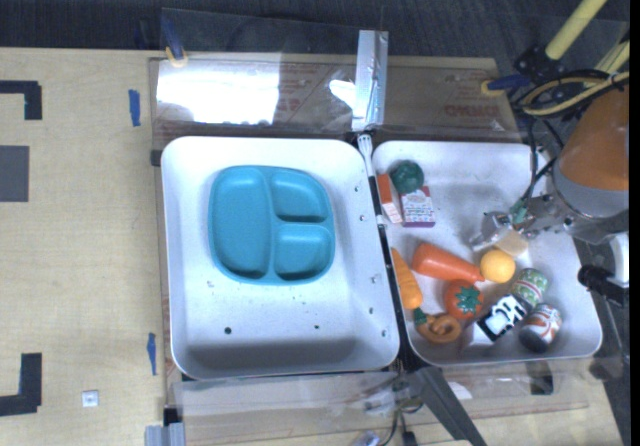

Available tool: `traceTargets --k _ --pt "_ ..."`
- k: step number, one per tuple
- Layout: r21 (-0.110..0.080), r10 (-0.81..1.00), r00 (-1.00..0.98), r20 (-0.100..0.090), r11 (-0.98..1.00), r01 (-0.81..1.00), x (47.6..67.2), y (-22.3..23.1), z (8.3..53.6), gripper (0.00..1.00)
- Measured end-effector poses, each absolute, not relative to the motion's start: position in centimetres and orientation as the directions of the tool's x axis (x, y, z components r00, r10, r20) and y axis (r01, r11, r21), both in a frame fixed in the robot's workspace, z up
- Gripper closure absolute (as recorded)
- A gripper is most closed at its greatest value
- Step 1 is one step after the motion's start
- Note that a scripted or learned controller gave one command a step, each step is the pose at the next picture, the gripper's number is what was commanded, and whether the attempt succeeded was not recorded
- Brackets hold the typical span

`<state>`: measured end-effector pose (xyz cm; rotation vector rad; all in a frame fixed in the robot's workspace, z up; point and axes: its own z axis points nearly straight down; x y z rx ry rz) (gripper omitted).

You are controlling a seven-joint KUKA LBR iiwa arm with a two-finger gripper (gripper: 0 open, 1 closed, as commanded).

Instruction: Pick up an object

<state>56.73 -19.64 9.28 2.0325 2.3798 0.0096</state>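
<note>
The toys lie in the right bin [450, 172]: a carrot [445, 261] in the middle, a yellow ball [497, 266] touching its right end, a tomato [462, 299] just nearer, a green-topped carton [412, 196] at the far left. The jaws [503, 230] hang just beyond the ball; whether they are spread I cannot tell. The left bin [190, 314] holds a blue tray [270, 224].

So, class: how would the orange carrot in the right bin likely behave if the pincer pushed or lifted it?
The carrot looks like a smooth, rigid toy, so probably stiff and light. Its tapered round body might roll or pivot when pushed. Its glossy surface could slip from the pincer, and crowding neighbours like the yellow ball may get nudged.
</note>
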Motion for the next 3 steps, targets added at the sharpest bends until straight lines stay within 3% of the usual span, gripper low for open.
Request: traceTargets --k 1,2,3 --pt "0.022 0.987 -0.157 -0.012 0.158 0.987 57.0 -19.7 10.6 1.00" --pt "0.025 0.998 -0.059 -0.005 0.059 0.998 56.2 -22.2 9.8 1.00" --pt "0.025 0.976 -0.218 -0.018 0.219 0.975 55.3 -19.9 9.8 1.00"
